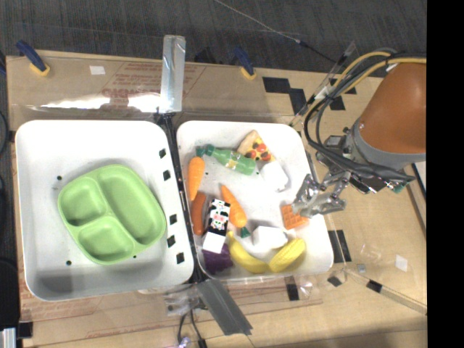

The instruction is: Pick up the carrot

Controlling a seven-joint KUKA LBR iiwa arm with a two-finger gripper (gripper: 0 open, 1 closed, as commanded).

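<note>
An orange carrot (196, 172) lies along the left wall of the right bin (304, 151), its thick end toward the back. A second, smaller orange tapered piece (232, 204) lies near the bin's middle, beside a cow-patterned carton (218, 217). My gripper (316, 199) hangs at the bin's right wall, far to the right of the carrot and just above a flat orange waffle-like piece (293, 217). Nothing shows as held in it.
The right bin also holds a green bottle (232, 159), a pizza slice (255, 147), a brown-orange sausage shape (199, 214), a banana (249, 257), a yellow corn piece (289, 252) and a purple item (215, 258). A green divided plate (110, 212) sits in the left bin (36, 143).
</note>
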